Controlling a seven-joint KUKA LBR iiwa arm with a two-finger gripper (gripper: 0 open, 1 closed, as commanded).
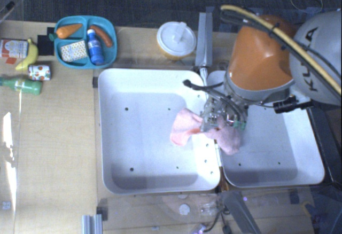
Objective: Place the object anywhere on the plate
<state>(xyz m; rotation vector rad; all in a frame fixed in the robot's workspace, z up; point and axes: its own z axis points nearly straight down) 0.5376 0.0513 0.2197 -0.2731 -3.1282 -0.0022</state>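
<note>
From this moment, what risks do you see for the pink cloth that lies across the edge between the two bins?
1. The soft pink cloth is draped over the ridge between the left white bin and the right white bin; it may snag there when lifted.
2. The gripper sits above the cloth's middle, so a thin fold may slip out.
3. No plate is clearly seen near it, so a drop may miss.

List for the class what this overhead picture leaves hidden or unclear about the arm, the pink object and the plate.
1. Gripper: the orange wrist band above covers it, so its grip is unreadable.
2. Pink object: draped over the divide between the bins; its middle is hidden under the gripper.
3. Plate: just a white sliver beside the wrist, the rest covered.
</note>
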